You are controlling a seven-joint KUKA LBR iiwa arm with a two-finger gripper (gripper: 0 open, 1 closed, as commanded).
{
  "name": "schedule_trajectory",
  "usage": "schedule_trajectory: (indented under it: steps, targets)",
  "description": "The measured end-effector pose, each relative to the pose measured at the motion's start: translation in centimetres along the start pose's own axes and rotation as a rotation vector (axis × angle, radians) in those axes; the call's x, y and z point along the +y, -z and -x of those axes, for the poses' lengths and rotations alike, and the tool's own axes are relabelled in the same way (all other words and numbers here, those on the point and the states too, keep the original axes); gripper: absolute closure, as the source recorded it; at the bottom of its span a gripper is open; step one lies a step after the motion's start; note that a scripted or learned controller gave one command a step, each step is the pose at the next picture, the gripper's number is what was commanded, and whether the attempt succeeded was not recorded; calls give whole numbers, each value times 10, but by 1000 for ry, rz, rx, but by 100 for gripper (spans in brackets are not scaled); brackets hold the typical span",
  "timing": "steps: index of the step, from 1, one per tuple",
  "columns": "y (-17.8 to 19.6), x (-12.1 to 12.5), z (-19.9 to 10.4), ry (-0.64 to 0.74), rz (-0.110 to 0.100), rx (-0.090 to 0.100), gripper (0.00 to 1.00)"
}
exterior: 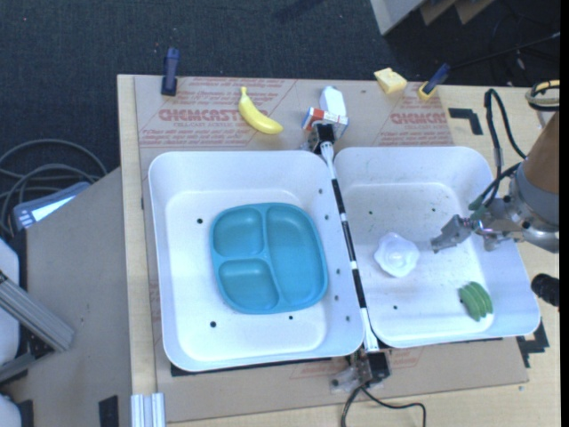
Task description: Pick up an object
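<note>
Objects to be picked lie in the right bin, under the gripper. Whether the gripper is parted or closed cannot be told, and nothing is seen held in it. Just beyond the tip, toward the bins' divider, a small white cup-like piece lies; nearer the arm's side, at the bin's near edge, a green object rests. For a sound grasp, the tip should be centred over the white piece before descent. Farther off, a blue divided plate sits in the left bin.
</note>
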State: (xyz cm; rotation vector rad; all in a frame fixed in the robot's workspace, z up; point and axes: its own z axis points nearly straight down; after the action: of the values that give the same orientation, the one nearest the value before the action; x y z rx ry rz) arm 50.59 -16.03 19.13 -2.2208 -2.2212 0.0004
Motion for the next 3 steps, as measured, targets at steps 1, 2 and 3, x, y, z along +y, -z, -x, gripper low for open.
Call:
schedule_trajectory:
  steps: [1,2,3]
  targets:
    - [-86,58,-69,0,0,0,0]
    - [-107,85,-67,0,2,0,0]
    - [-97,85,-67,0,3,-1,100]
